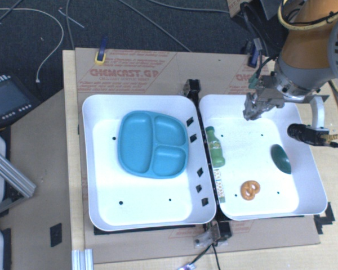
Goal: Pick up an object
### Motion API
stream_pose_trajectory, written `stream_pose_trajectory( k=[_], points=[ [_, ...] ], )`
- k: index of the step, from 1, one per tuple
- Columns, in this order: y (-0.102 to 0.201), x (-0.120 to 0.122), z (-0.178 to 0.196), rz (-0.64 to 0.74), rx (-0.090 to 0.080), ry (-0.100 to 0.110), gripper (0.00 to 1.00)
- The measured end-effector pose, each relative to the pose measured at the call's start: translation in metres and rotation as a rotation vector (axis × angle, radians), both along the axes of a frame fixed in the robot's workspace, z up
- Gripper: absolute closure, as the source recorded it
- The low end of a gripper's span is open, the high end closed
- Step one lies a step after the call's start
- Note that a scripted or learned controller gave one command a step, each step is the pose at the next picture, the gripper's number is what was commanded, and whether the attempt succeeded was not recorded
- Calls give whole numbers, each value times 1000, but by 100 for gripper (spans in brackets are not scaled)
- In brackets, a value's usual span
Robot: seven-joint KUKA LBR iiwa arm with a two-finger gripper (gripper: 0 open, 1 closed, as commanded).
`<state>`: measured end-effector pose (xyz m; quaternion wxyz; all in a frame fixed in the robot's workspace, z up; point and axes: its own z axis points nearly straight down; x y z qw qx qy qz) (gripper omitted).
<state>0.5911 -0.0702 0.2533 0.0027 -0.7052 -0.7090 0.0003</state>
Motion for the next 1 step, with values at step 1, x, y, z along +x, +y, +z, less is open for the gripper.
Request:
stream_pose_trajectory(
  k=[1],
  points=[
    [60,-18,-10,0,0,0,100]
  ],
)
